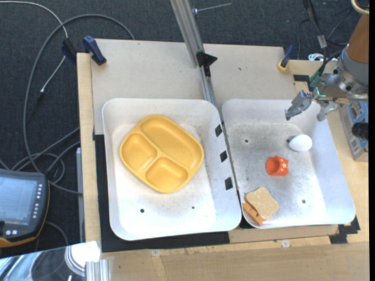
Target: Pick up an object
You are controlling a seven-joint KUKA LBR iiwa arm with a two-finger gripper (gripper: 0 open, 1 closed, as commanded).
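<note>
The right bin (328, 206) holds three small things: a white egg-shaped object (300, 143) near its back right, a red-orange cup-like piece (277, 166) in the middle, and a tan sandwich-like block (261, 204) at the front left. My gripper (309, 109) hangs over the bin's back right corner, just above and behind the white egg. Its two grey fingers are spread apart with nothing between them.
The left bin (117, 209) holds a yellow divided plate (162, 153). A metal pole (186, 22) slants down to the seam between the bins. Blue clamps (94, 48) sit at the bench's back corners. Cables and a pendant (20, 204) lie on the floor at left.
</note>
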